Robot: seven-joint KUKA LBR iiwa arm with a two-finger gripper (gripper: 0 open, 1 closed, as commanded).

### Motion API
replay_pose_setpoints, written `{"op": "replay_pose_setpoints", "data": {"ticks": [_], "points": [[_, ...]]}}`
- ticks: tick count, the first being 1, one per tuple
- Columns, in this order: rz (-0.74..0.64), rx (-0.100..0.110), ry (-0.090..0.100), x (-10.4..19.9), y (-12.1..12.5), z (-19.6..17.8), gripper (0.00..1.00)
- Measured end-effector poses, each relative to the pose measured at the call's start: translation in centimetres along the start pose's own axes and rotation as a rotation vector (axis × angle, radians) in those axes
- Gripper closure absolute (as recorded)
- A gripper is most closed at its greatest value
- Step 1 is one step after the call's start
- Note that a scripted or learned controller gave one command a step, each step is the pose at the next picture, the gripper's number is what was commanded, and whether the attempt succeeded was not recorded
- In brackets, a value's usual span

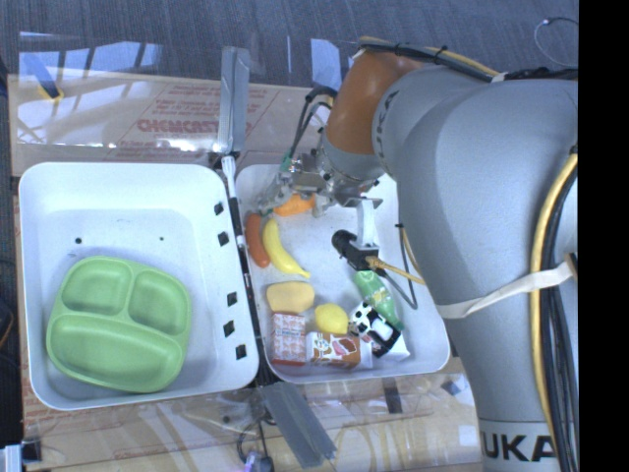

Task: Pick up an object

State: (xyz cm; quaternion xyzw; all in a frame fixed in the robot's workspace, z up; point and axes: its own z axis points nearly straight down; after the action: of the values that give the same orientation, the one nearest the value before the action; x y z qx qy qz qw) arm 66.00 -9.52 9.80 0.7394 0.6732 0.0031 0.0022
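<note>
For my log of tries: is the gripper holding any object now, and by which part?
It cannot be told: the gripper is low over the carrot, which hides the hold.

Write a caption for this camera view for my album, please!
Robot gripper reaches over a toy carrot near a banana; green divided plate sits in the left bin.

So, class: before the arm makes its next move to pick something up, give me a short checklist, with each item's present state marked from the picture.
1. Gripper is over the right bin, at its far end: ok.
2. A target lies close by: the orange piece sits just beside the gripper: ok.
3. An object is already held: cannot tell.
4. Banana lies apart from the yellow lemon: ok.
5. Objects at the near end are spaced for a clean grasp: not ok, the carton, lemon and cow toy crowd together.
6. Green tray sits in the left bin, out of the way: ok.
</note>
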Motion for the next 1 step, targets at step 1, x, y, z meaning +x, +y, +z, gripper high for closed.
{"op": "replay_pose_setpoints", "data": {"ticks": [1], "points": [[-0.003, 0.021, 0.001, -0.01, -0.41, -0.68, 1.00]]}}
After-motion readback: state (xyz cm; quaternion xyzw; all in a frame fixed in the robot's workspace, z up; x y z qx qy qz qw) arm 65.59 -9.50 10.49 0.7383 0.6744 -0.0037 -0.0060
